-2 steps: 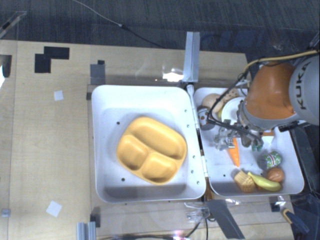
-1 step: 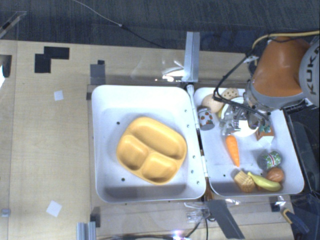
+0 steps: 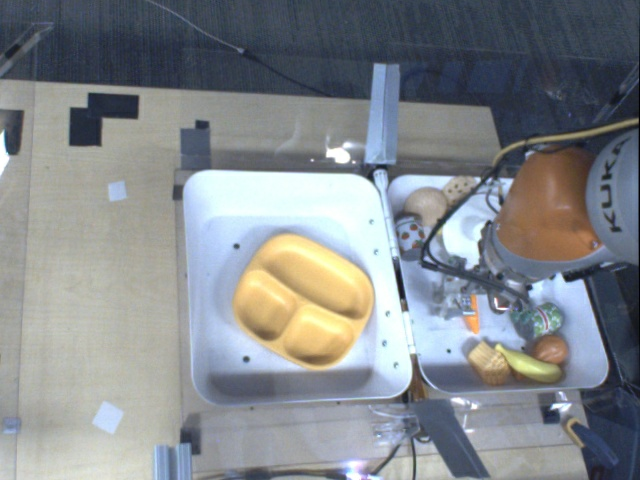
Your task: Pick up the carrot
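Nearest the camera, along the front wall of the right shallow white bin (image 3: 590, 373), lay a yellow banana (image 3: 530, 365), a tan woven block (image 3: 489, 362) and a small reddish-brown round fruit (image 3: 551, 349). Just behind them the jaws (image 3: 468, 303) hung over the small orange carrot (image 3: 471, 318), which lay on the bin floor with its long axis running front to back; whether the jaws were spread or pinching could not be told. A green patterned ball (image 3: 537, 319) sat just right of the carrot. The grey arm with its orange band (image 3: 548, 208) reached in from the right. The left white bin (image 3: 210, 268) held a yellow divided plastic tray (image 3: 303, 298). Both bins sat on a pale wooden desk (image 3: 90, 298).
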Controlling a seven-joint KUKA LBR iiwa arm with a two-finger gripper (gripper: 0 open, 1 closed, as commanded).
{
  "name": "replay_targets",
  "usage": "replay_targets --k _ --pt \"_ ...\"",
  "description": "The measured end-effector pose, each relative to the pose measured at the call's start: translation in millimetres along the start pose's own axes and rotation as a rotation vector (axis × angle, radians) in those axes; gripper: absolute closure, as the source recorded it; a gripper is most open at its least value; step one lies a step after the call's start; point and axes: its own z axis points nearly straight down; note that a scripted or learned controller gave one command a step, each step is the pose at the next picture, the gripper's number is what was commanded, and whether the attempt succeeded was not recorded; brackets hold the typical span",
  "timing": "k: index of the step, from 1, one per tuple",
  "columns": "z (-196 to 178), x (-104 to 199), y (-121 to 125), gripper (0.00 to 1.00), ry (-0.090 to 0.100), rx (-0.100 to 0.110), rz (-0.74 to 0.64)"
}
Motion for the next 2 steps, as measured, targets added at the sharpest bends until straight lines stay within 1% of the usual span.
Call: replay_targets --k 1,2 --pt "-45.4 37.5 2.6 1.00 0.008 0.000 0.082" --pt "-44.3 38.0 2.8 0.00 0.011 0.000 0.081"
